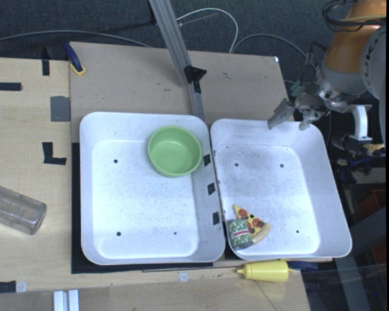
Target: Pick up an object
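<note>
Dark carpet surrounds a pale wooden bench (129, 83), and on it two shallow white bins sit side by side, touching along their inner walls. Nothing has been picked up yet, as far as I can see from where I stand.

Likeliest candidates for the pick lie well apart from the claw. A small pizza-slice toy (253, 225) and a crumpled patterned packet (239, 234) touching it rest in the right bin (311, 173), in its near corner by the dividing wall, far below and to the left of the claw. A green bowl (175, 151) sits upright in the left bin (104, 193), at its far edge, further off to the claw's left and roughly level with it. A yellow bottle (267, 271) lies on its side outside the bins, just beyond the right bin's near rim.

The gripper (290, 116) hangs over the far right corner of the right bin, its two fingers spread apart with nothing between them, so it is released and carrying nothing. The grey arm with its orange band (347, 50) reaches in behind it.

My reading is that the task is at its start: the claw has to travel over a chosen object, descend, close and lift. All of that is left to do. A clear plastic tumbler (13, 207) lies on its side far off to the left, beyond both bins.
</note>
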Controlling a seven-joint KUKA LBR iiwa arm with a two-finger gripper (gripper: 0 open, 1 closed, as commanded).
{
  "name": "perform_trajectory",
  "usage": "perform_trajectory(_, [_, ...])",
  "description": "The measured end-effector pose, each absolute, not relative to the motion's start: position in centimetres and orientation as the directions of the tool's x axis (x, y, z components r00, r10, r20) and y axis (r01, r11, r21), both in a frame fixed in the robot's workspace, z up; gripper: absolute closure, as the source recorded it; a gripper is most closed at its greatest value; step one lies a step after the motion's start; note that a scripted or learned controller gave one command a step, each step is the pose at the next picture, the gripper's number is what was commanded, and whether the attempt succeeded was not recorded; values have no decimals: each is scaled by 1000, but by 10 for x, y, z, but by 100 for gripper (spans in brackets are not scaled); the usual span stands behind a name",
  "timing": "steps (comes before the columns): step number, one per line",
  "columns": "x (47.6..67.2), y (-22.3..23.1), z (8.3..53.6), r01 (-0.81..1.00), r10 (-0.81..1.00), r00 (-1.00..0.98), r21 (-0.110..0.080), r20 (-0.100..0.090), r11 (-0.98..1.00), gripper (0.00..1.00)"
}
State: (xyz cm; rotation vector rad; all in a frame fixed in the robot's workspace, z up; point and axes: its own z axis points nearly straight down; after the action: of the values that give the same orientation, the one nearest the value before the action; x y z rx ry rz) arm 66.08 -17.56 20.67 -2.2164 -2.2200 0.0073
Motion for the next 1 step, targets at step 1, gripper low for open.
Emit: perform_trajectory(1, [659,-173,163,1000,1000,-3,-6,-1,3,0])
